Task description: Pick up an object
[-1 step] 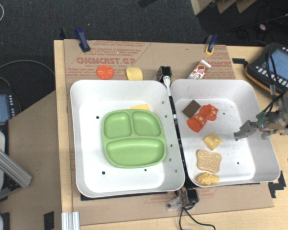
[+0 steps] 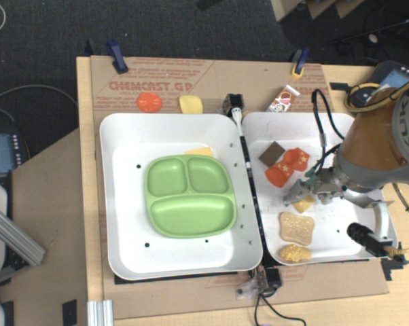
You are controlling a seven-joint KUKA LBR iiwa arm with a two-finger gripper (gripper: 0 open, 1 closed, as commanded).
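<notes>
The table (image 2: pixel 123 80) is a brown cardboard-covered board printed with red lettering, carrying two shallow white bins side by side. The left bin (image 2: pixel 119 182) holds a green divided plate (image 2: pixel 189 195) at its middle, with a pale yellow slice (image 2: pixel 200 152) showing at the plate's 12 o'clock edge. The right bin (image 2: pixel 327 240) holds the small food pieces, and the grey arm (image 2: pixel 374 148) with its orange band reaches over it from 3 o'clock. The end effector (image 2: pixel 305 194) sits low near the bin's middle, among the objects; whether its fingers are apart or closed, and whether anything is between them, cannot be told from this angle. At its 10 o'clock lie a red pepper-like toy (image 2: pixel 287 166) and, beside that, a dark brown block (image 2: pixel 272 154). At its 6 o'clock lies a toast slice (image 2: pixel 296 227), with a golden pastry piece (image 2: pixel 295 253) below that near the bin's front wall. Behind the bins on the table rest an orange round piece (image 2: pixel 149 102), a yellow block (image 2: pixel 190 104) and a small red-and-white packet (image 2: pixel 282 100).
</notes>
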